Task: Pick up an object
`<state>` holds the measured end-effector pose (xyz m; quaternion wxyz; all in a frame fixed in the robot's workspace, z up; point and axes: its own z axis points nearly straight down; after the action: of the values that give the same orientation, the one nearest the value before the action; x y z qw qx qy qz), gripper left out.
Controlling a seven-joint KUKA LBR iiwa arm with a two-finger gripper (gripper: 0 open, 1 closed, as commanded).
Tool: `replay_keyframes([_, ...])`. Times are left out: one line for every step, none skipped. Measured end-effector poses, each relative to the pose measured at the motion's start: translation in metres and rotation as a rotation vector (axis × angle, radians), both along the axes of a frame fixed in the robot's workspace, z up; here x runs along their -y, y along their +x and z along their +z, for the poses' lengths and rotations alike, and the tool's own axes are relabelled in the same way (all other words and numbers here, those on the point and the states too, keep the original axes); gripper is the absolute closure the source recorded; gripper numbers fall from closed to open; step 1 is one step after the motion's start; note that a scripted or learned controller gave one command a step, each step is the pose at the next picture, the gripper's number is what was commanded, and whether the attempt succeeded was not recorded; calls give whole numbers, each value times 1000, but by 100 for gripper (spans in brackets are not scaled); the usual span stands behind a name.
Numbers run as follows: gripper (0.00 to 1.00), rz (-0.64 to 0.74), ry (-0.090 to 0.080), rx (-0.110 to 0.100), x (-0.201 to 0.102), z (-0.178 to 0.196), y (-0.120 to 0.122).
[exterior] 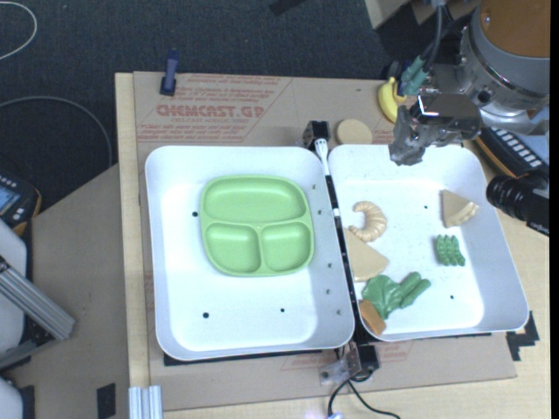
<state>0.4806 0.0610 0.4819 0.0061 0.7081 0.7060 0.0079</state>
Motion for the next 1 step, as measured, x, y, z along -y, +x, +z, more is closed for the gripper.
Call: replay_keyframes([100,2,-5,-33,-11,-127,-3])
